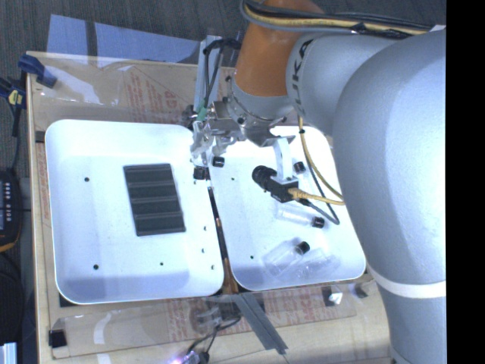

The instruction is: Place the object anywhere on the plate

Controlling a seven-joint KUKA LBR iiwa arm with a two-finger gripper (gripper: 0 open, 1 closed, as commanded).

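The dark ridged plate is lying in the left bin. The gripper is hovering at the bins' divide, grip state unclear. Clear objects are resting in the right bin, so picking likely comes next.

A ridged plate lies in the left bin — a clear bottle in the right bin's near corner

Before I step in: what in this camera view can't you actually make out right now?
- Gripper: finger state too small and cluttered to read.
- Right bin: far right part hidden behind the arm.
- Clear objects in the right bin: transparent on white, outlines unclear.
- Dark ridged plate in the left bin: material unreadable.
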